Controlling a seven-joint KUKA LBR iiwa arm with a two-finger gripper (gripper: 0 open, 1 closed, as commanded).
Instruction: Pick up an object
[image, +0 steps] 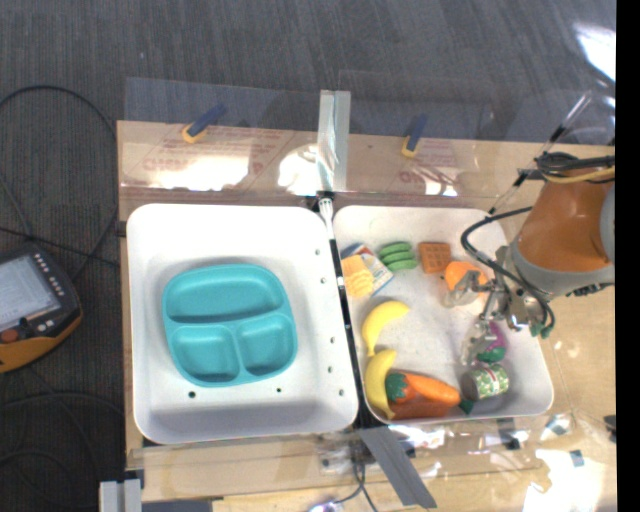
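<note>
Toy carrot (430, 387), smooth plastic, lies beside curved bananas (381, 345); jaws (487, 338) overhead, their opening unclear.

One fixed overhead camera, apparently mid-height, slants down on both bins (150, 300).

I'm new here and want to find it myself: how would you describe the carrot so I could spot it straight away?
Look in the right-hand white bin, along its near edge. The carrot lies there on its side, against a banana. It is the long orange piece with a green top, unlike the yellow bananas beside it.
</note>
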